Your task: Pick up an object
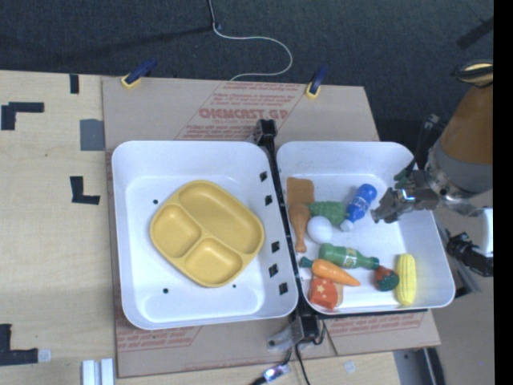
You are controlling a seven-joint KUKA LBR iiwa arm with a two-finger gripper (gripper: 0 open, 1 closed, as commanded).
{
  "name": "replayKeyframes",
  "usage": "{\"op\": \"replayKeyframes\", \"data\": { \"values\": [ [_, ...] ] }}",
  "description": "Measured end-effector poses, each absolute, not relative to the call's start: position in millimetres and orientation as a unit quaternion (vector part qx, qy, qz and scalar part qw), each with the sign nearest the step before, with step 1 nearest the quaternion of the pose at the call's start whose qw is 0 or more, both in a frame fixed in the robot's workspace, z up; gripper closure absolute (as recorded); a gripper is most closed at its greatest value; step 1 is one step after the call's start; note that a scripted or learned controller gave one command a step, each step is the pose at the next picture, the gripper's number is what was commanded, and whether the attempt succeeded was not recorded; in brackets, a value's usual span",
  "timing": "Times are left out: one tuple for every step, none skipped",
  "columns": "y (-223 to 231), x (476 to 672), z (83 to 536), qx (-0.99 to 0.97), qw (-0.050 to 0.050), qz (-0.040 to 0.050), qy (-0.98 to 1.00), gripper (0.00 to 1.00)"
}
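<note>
Two white bins sit side by side on a cardboard sheet [240, 111] on the tabletop [48, 215]. The left bin [128, 239] holds a yellow divided plate [207, 232] at its middle. The right bin [417, 295] holds the small things: a blue bottle [361, 201] near its middle, a green toy [327, 210] and a white egg [320, 229] just left of it, a tan wooden spatula [299, 207] along the left wall, and near the front edge a green bottle [347, 257], a carrot [334, 273], a strawberry [325, 293], a small red and green toy [386, 278] and a corn cob [406, 278]. The tool [390, 207] hangs by the right wall, just right of the blue bottle; whether it is apart or together I cannot tell, and nothing shows clamped in it.
</note>
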State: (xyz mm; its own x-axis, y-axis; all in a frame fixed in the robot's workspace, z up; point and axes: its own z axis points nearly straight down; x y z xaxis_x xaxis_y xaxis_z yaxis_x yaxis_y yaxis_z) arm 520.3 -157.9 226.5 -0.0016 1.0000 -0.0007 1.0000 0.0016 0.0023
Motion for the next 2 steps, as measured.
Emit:
{"op": "replayKeyframes", "data": {
  "values": [
    [-108.8, 542.5, 235.4, 0.705, -0.001, 0.0006, 0.710, 1.00],
    [-51.9, 573.7, 231.3, 0.704, -0.001, 0.0004, 0.710, 1.00]
  ]
}}
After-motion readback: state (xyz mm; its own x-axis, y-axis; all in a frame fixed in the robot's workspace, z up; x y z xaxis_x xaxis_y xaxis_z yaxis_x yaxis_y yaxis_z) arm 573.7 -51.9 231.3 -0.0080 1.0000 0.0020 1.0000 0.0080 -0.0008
